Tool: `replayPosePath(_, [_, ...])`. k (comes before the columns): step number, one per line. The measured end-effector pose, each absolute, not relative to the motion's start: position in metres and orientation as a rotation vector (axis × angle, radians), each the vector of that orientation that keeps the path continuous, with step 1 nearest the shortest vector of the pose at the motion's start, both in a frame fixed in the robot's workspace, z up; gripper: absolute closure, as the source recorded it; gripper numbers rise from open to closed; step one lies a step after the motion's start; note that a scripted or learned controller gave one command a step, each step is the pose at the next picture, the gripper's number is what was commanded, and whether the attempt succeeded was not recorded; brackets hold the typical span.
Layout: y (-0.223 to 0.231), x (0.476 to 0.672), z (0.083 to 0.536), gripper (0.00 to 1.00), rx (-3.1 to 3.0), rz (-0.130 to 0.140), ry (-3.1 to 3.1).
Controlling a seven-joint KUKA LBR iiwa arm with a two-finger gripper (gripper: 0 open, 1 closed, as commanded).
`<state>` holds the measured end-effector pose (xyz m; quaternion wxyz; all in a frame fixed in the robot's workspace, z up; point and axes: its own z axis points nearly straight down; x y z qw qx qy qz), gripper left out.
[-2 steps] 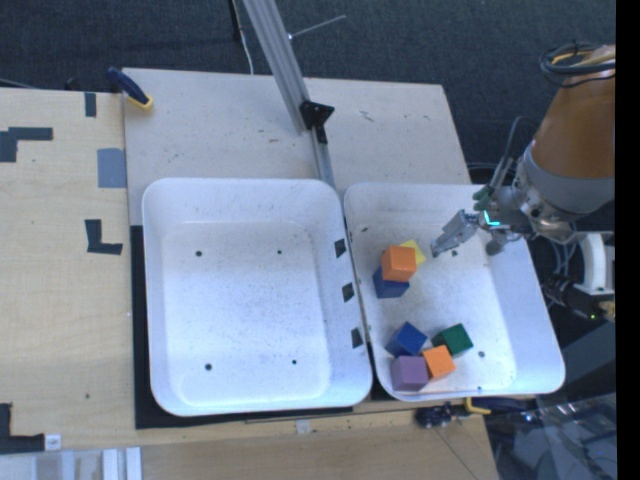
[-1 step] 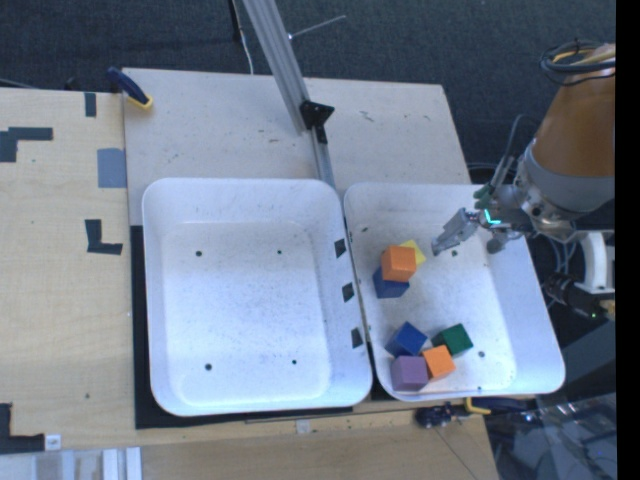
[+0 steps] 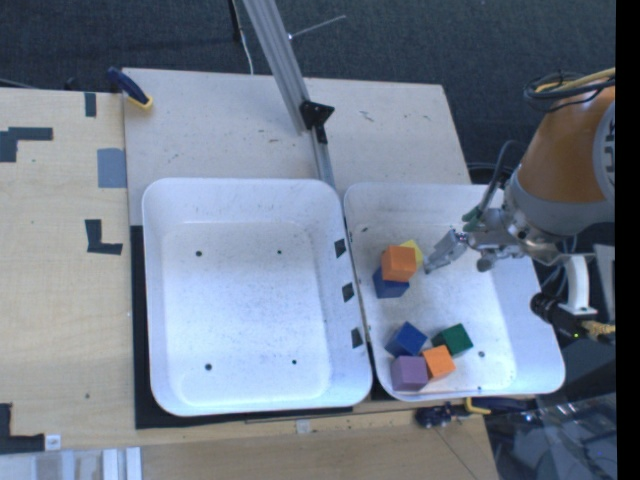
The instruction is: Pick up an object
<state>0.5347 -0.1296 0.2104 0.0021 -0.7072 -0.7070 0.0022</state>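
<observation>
The right bin [image 3: 520,363] holds several coloured blocks. An orange cube [image 3: 399,262] sits by a yellow block [image 3: 413,251] and a dark blue block [image 3: 390,286] near the bin's left wall. Closer to the front edge lie a blue cube [image 3: 407,339], a green cube [image 3: 457,339], a small orange cube [image 3: 438,361] and a purple cube [image 3: 408,372]. My gripper [image 3: 445,251] hangs over the right bin just right of the yellow block, pointing toward that cluster. Nothing is visibly held in it.
The left bin [image 3: 160,208] stands beside the right one, sharing a raised rim [image 3: 348,268] with black clips. A metal rail [image 3: 285,58] slants across the back. The grey and orange arm [image 3: 565,168] enters from the right.
</observation>
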Motion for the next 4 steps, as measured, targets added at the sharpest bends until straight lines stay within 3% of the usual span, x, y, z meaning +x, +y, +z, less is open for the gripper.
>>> replayPosePath(2, [-0.121, 0.530, 0.102, 0.00, -2.215, 0.009, -2.217])
replayPosePath(3, [-0.121, 0.531, 0.116, 1.00, -2.216, 0.003, -2.221])
replayPosePath(4, [-0.120, 0.535, 0.158, 1.00, -2.221, -0.002, -2.225])
